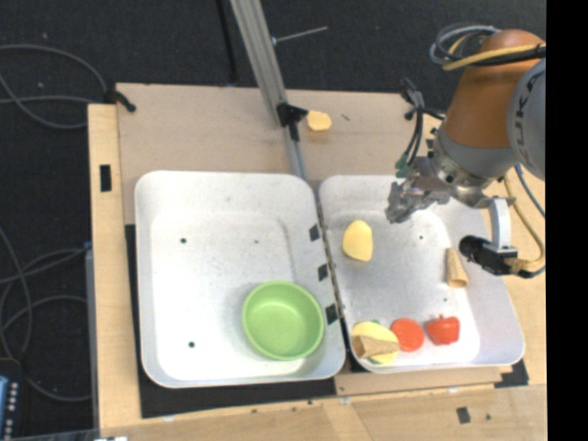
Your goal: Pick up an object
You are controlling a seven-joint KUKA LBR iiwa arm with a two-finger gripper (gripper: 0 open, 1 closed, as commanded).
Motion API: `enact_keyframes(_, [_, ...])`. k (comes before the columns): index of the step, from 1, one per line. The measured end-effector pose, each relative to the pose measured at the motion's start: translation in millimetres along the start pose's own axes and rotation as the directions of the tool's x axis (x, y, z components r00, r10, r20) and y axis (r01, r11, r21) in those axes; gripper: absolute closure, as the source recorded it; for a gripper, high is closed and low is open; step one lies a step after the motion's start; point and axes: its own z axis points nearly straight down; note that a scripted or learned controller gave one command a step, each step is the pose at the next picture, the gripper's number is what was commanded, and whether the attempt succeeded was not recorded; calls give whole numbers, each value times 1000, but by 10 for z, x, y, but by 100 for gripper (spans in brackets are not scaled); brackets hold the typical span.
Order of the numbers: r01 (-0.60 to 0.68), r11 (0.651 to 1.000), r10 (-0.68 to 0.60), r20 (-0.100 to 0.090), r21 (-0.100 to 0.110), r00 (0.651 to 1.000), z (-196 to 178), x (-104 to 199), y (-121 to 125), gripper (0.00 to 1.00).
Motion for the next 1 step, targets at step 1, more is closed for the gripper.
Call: enact_keyframes(1, [1, 1000, -1, -1, 0, 1000, 5, 560, -37, 100])
